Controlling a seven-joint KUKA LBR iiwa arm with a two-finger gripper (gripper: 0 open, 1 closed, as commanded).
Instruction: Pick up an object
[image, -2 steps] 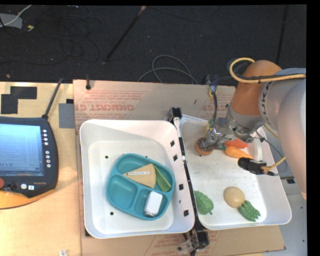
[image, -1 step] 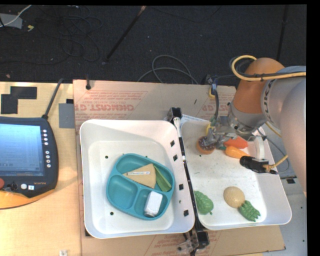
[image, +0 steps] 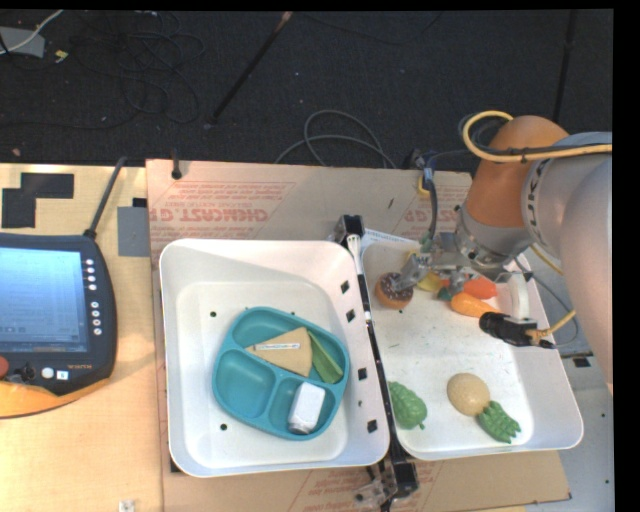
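My gripper (image: 418, 268) hangs low over the back left of the right bin (image: 560, 400), with the orange-banded wrist behind it. Just left of it lies a small brown and red round thing (image: 393, 290), close to or touching the gripper. A yellow piece (image: 433, 284) and an orange piece (image: 471, 299) lie directly to its right, partly under the wrist. Toward the front of that bin rest a green leafy toy (image: 407, 405), a beige round thing (image: 466, 393) and a second green piece (image: 499, 423).
The left bin (image: 190, 290) holds a teal divided tray (image: 240, 385) with a tan wedge (image: 285, 350), a green strip (image: 325, 360) and a white block (image: 307, 408). A tablet (image: 50, 310) lies on the bench at the left. A black-clipped divider rim (image: 362, 330) separates the bins.
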